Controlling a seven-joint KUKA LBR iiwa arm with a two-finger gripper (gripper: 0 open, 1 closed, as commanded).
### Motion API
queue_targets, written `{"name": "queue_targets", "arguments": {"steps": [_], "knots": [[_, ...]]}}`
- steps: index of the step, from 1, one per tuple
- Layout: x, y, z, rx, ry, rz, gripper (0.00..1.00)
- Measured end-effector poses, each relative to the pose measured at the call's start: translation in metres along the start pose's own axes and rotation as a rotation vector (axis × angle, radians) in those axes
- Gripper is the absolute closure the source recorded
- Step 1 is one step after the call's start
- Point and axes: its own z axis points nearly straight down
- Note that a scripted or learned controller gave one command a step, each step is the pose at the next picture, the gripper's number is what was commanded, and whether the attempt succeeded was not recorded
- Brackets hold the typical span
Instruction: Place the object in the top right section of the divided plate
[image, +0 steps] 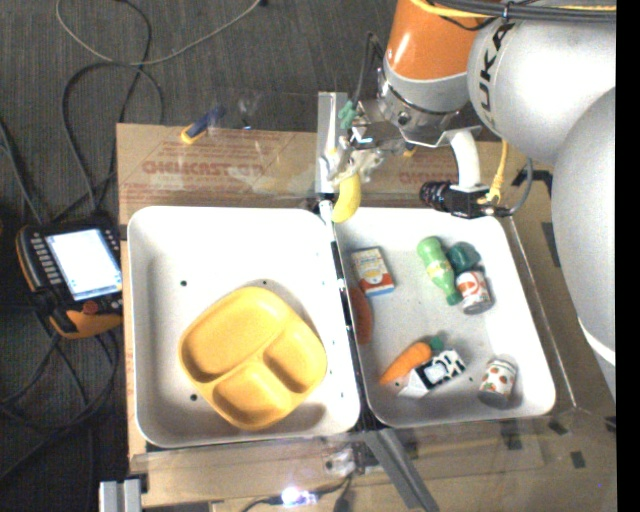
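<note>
A: Dark carpet floor w/ cables all round, and a brown counter (200, 165) w/ two white bins on it. What's in the left bin (160, 240)?

B: Just the yellow divided plate (254, 354). All 3 parts look bare, incl. the top right one.

A: And the right bin (530, 300)?

B: Lots of toys: a small box (372, 270), green bottle (434, 262), little can (474, 291), carrot (405, 362), a red-brown sausage thing (361, 311) by the wall, a few more bits.

A: Where's the hand (350, 160)?

B: Up high at the back, over the spot where both bins meet. It's pinched on a banana (346, 200), which hangs down from it, yellow end just over the bin rims.

A: So how far along?

B: About halfway, I think. Pick-up looks done. Still left: carry the banana over to the left, down to the plate's top right part, let go.

A: Anything in the way?

B: Not that I can see; only the bin wall to get over.
</note>
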Motion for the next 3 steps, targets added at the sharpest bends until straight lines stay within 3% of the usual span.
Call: {"name": "queue_targets", "arguments": {"steps": [1, 2, 3], "knots": [[0.01, 0.0, -0.032, -0.002, -0.002, -0.093, 1.0], [0.011, 0.0, -0.04, -0.001, -0.001, -0.093, 1.0], [0.1, 0.02, -0.09, -0.003, -0.001, -0.226, 1.0]]}}
